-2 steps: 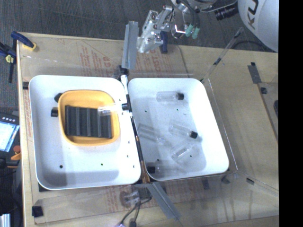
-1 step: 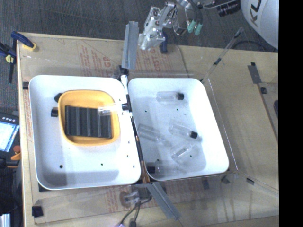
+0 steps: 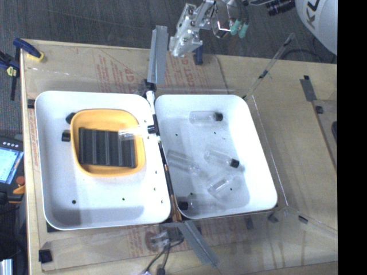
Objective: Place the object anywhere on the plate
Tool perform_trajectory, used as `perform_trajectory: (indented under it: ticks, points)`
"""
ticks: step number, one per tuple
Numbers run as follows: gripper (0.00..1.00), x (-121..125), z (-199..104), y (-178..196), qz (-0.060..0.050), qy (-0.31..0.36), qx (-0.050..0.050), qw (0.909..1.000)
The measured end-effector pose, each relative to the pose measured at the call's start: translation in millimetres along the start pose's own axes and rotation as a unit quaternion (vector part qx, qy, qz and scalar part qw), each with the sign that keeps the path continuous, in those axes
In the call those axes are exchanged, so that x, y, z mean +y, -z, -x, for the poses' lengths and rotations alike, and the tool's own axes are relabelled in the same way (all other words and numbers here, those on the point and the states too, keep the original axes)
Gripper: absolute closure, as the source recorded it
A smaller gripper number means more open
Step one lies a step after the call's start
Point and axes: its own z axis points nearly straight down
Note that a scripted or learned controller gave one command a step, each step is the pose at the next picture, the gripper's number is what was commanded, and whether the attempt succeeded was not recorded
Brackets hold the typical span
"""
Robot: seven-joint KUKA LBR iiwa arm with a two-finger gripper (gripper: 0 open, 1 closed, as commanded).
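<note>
Lying across the upper right edge of the yellow plate (image 3: 86, 119) in the left bin (image 3: 51, 199) is a clear vial (image 3: 133, 133), one end over the plate's dark ribbed insert (image 3: 109, 148) and the other reaching toward the bin's right wall, where a small dark cap seems to sit. Judging from its look, it is a thin transparent plastic tube: very light, stiff, smooth enough to slide or roll at a nudge, and not likely to break, though a hard squeeze could squirt it out sideways. The sound place to take it would be across its barrel near the middle, fingers set square to its long axis, so the round wall cannot twist out. Whether it already counts as resting on the plate is hard to judge; it appears to touch the rim and overlap the insert. Several similar vials (image 3: 205, 118) lie scattered in the right bin (image 3: 258, 153), well apart from the plate, some with dark caps, and their outlines are faint against the white floor. The hand (image 3: 184, 38) hangs beyond the far edge of the table (image 3: 298, 153), above the gap between the two bins and well apart from the vial on the plate and from those in the right bin. Nothing shows between its fingers, and I cannot tell from this slant how wide they stand.
</note>
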Motion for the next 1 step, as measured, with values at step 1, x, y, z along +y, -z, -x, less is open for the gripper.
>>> perform_trajectory:
  ticks: [1]
  points:
    - [1.00, -0.1, 1.1, 10.5, -0.001, 0.000, -0.001, 1.0000]
